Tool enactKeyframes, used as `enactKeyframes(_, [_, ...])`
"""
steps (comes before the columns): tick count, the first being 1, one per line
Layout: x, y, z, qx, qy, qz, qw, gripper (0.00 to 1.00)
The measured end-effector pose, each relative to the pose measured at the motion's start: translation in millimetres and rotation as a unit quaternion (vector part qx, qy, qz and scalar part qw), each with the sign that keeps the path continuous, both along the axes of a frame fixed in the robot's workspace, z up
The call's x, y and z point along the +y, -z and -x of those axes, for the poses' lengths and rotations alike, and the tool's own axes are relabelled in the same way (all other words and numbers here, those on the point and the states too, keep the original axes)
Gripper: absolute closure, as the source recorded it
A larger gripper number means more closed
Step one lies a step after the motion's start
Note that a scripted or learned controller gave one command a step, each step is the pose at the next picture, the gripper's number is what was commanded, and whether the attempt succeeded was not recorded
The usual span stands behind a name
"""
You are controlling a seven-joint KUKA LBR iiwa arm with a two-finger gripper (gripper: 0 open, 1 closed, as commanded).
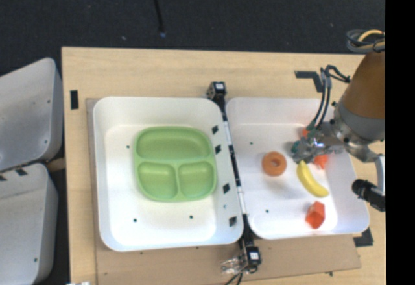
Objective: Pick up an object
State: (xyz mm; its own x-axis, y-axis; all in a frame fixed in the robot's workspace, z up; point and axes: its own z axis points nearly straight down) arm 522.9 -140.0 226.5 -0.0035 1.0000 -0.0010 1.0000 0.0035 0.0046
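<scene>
Pincer (310, 147) over right bin's (259, 222) banana (312, 180), doughnut (274, 163).

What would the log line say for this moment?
claw over right bin | beside yellow banana | orange ring untouched | green tray left bin

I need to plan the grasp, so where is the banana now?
The banana lies in the right bin, just right of the orange ring and above the red piece, with the hand close above its upper end.

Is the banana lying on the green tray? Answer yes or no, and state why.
No: the banana lies in the right bin near the orange ring, while the green tray sits in the left bin.
</scene>
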Motion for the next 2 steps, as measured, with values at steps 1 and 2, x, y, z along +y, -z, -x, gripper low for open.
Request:
enactKeyframes(1, [50.4, 5.9, -27.2, 0.001, -0.002, -0.0011, 1.0, 1.0])
enactKeyframes(2, [103.2, -3.1, -61.1, 0.0, -0.002, -0.001, 1.0, 1.0])
